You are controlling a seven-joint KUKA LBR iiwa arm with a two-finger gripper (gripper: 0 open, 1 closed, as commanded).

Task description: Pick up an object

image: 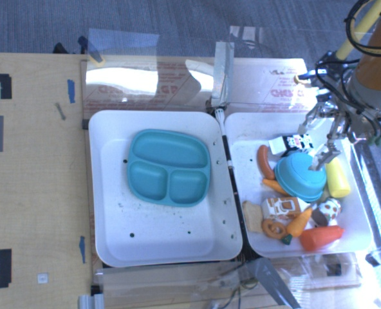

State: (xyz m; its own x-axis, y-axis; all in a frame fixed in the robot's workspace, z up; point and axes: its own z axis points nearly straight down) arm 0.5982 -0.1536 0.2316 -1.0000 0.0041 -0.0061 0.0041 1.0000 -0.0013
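Observation:
The right bin [239, 148] holds a heap of toy items. A blue bowl [298, 177] lies in the middle of it, with a yellow piece [338, 178] to its right and a red sausage [262, 161] to its left. A black-and-white item [286, 144] lies behind the bowl. In front are a toy house piece [282, 206], an orange carrot [299, 222] and a red vegetable [320, 237]. My gripper [311, 149] hangs open over the bowl's far right rim, one fingertip [320, 164] touching or just above the bowl. Nothing sits between the fingers.
The left bin [107, 192] holds a teal divided plate [169, 167]. A clear upright panel [221, 76] stands behind the bins' shared wall. Cables and the arm's wrist [361, 63] crowd the upper right. The wooden bench [29, 185] extends to the left.

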